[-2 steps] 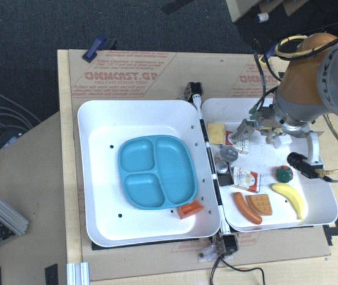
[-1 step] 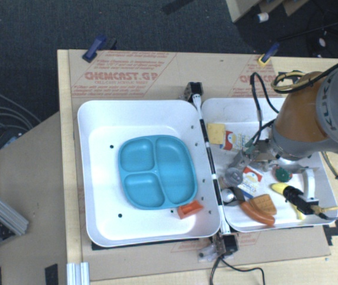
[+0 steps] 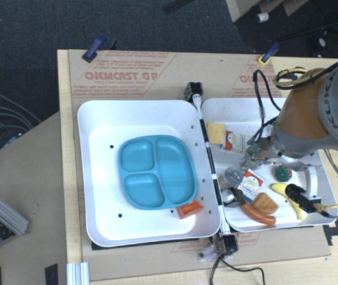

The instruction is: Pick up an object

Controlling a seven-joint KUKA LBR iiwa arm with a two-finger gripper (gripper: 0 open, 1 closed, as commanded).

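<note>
My gripper [image 3: 255, 155] hangs low over the middle of the right bin [image 3: 240, 107], under the grey and orange wrist. Right around it lie a white and red carton [image 3: 235, 141], a yellow block [image 3: 216, 133], a grey round piece [image 3: 234, 176] and a white and red packet [image 3: 251, 186]. To its right sits a small green ball [image 3: 283, 173]. A banana [image 3: 293, 197], a brown bread piece [image 3: 267, 202] and a red sausage [image 3: 258, 213] lie along the bin's near side. The arm hides part of the bin's right side.
The left bin [image 3: 92, 159] holds a blue divided plate [image 3: 156, 171] and a small orange block [image 3: 189, 209] by its near right corner. A black rail [image 3: 207, 147] marks where the two bins meet. Cables [image 3: 267, 94] run behind the right bin.
</note>
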